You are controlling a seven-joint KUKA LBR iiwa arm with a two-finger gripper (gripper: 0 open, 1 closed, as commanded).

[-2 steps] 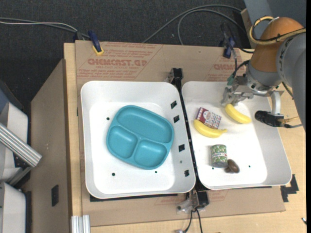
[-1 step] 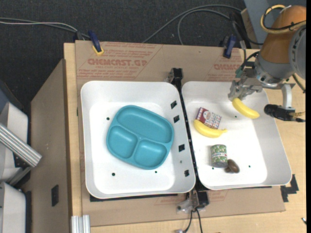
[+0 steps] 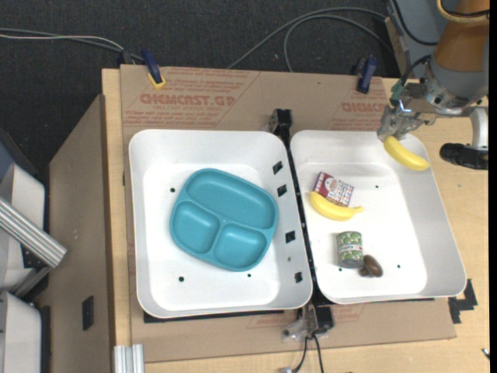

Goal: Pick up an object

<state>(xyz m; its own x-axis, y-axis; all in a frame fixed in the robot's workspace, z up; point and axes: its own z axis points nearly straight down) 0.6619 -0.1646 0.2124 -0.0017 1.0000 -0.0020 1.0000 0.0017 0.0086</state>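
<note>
Worktop (image 3: 116, 208) carries two white bins side by side. Left bin (image 3: 147, 154) holds a teal divided plate (image 3: 224, 218). Right bin (image 3: 419, 231) holds a small red-white packet (image 3: 334, 186), a banana (image 3: 334, 207) just below it, a green can (image 3: 349, 248) and a brown lump (image 3: 372, 266) touching the can. Arm (image 3: 462, 37) reaches in at top right. The claw (image 3: 402, 127) sits at the right bin's far corner, clamped on one end of a second banana (image 3: 408, 153), which hangs down from it over the bin. Judged step: lift under way. Next: raise straight up; an end grip could slip or swing.
</note>
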